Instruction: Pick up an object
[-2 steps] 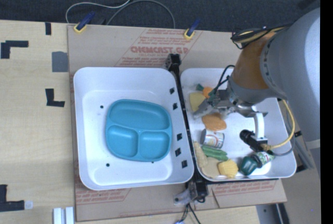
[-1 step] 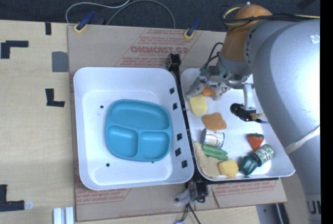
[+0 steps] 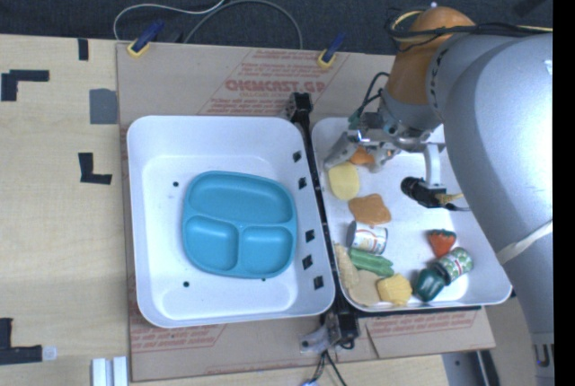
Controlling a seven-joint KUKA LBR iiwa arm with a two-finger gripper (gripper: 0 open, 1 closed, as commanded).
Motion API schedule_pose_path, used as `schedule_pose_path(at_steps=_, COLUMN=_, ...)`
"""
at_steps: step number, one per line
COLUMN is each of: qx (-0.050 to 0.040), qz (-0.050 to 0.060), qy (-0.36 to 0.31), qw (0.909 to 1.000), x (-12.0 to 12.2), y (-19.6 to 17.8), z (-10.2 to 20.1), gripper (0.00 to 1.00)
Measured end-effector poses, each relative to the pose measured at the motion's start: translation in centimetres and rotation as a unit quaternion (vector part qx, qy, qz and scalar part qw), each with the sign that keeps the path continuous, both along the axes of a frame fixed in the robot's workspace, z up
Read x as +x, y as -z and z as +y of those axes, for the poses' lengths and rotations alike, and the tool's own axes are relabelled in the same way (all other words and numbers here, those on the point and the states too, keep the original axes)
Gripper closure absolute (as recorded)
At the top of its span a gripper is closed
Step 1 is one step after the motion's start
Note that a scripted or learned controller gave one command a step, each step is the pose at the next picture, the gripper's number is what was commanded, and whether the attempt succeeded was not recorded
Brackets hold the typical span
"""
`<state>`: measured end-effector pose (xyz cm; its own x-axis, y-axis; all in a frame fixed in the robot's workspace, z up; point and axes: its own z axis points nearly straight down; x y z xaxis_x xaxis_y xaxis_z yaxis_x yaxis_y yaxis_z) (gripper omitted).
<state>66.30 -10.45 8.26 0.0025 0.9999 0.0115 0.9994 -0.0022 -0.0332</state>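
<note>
Though crowded, right bin (image 3: 485, 285): holds small toy foods
Gripper (image 3: 364, 144): at far left of that bin; finger spread and grip impossible to tell
Orange piece (image 3: 360, 157): touching gripper tip, just beyond yellow piece (image 3: 343, 181)
Handling: likely light, stiff, smooth plastic; best pinched across narrow middle
</note>
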Motion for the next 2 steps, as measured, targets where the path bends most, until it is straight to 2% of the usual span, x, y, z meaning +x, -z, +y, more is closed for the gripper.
schedule_pose_path(at_steps=1, qx=-0.0047, qz=0.003, qy=0.0, qw=1.0, x=-0.2, y=-0.8, z=-0.4, gripper=1.0)
schedule_pose_path(at_steps=2, qx=-0.0062, qz=-0.019, qy=0.0, qw=0.9998, x=-7.2, y=-9.4, z=0.4, gripper=1.0)
